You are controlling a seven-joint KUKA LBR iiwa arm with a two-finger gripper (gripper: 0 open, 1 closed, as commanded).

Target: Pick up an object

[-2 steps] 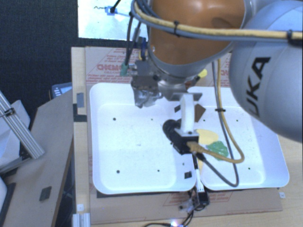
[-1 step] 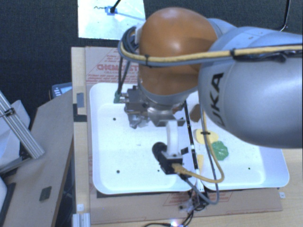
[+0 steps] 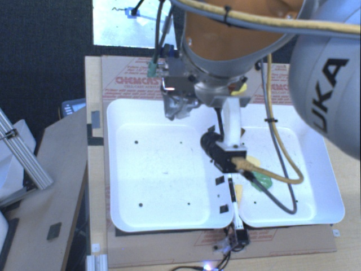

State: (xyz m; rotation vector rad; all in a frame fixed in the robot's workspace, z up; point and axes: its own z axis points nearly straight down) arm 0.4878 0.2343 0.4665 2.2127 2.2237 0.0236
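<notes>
**Gripper above left bin, grip unclear**

The gripper (image 3: 179,112) hangs over the left bin's (image 3: 121,151) upper right corner; clenched or released, I cannot tell. A green object (image 3: 263,180) lies in the right bin (image 3: 316,219), beside a yellow piece (image 3: 252,163)

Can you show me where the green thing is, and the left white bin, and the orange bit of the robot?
green thing (image 3: 262,180), camera view, on its middle.
left white bin (image 3: 158,174), camera view, on its bare floor.
orange band (image 3: 237,21), camera view, on its broad front.
</notes>
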